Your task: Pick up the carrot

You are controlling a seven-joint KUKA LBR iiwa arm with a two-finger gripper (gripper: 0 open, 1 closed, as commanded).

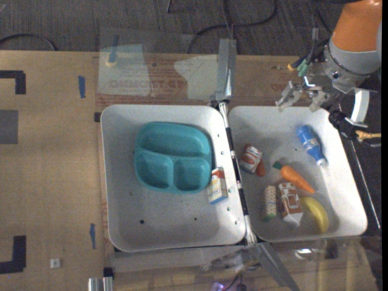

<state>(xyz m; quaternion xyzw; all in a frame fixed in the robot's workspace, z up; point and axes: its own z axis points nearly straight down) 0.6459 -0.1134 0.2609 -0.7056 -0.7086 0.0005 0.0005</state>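
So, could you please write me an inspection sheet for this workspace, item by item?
Surface: brown bench bearing two shallow white bins, left bin and right bin, side by side.
Job's things: orange carrot with green top lies free in the right bin.
Clutter: right bin has a blue tube, yellow banana, three small cartons; left bin has a teal compartment tray and a small carton.
Grippers: tool above the right bin's far edge, holding nothing.
Cables: black cables on the floor beyond the bench.
Surroundings: blue tape marks on the bench.
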